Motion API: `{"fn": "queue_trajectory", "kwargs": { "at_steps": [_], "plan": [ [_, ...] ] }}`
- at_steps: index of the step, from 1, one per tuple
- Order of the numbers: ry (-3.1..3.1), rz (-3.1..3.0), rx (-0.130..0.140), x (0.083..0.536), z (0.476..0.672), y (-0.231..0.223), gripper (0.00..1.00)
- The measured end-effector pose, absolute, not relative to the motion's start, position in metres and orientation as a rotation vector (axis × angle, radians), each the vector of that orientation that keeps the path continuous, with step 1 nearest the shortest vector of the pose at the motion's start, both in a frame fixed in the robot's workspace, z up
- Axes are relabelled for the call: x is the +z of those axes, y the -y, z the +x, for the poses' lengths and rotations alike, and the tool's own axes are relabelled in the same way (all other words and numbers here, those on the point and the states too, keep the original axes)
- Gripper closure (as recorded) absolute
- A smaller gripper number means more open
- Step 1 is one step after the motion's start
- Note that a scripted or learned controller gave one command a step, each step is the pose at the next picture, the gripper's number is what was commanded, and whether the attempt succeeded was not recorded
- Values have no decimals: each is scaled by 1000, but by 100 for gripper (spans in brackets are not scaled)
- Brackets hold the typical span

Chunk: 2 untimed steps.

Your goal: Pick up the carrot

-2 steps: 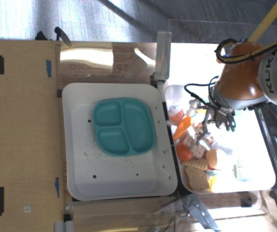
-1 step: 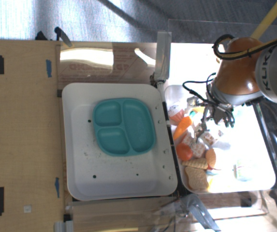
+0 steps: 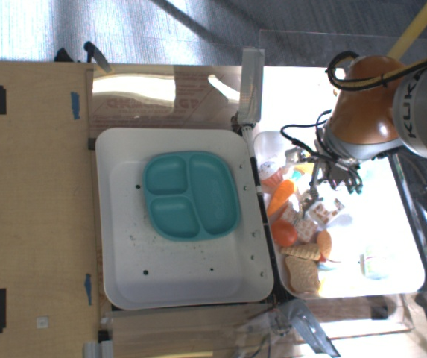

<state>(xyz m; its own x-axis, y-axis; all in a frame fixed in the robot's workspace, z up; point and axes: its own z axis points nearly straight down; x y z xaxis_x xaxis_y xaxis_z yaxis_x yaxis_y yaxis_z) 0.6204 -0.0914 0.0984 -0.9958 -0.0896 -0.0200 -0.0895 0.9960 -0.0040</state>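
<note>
Glare and clutter in the right bin

The right bin (image 3: 392,274) is washed out by glare, so its rim blurs. The arm (image 3: 414,118) is cut off by the right edge. The claw (image 3: 325,189) merges with cables and packets; its finger state is unreadable. The carrot (image 3: 280,197) lies partly under neighbouring items.

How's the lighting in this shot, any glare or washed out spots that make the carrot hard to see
In the camera view, the right bin is overexposed, its floor blown out to white; the carrot still reads as orange near the left wall. The left bin and teal plate are evenly lit. A glare patch streaks the cardboard behind.
</note>
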Motion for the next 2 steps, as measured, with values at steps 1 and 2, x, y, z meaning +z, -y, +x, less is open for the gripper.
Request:
{"fn": "queue_trajectory", "kwargs": {
  "at_steps": [1,2],
  "plan": [
    [-3121,-38,1,98,623,97,0],
    [-3116,145,-7,98,624,98,0]
  ]
}}
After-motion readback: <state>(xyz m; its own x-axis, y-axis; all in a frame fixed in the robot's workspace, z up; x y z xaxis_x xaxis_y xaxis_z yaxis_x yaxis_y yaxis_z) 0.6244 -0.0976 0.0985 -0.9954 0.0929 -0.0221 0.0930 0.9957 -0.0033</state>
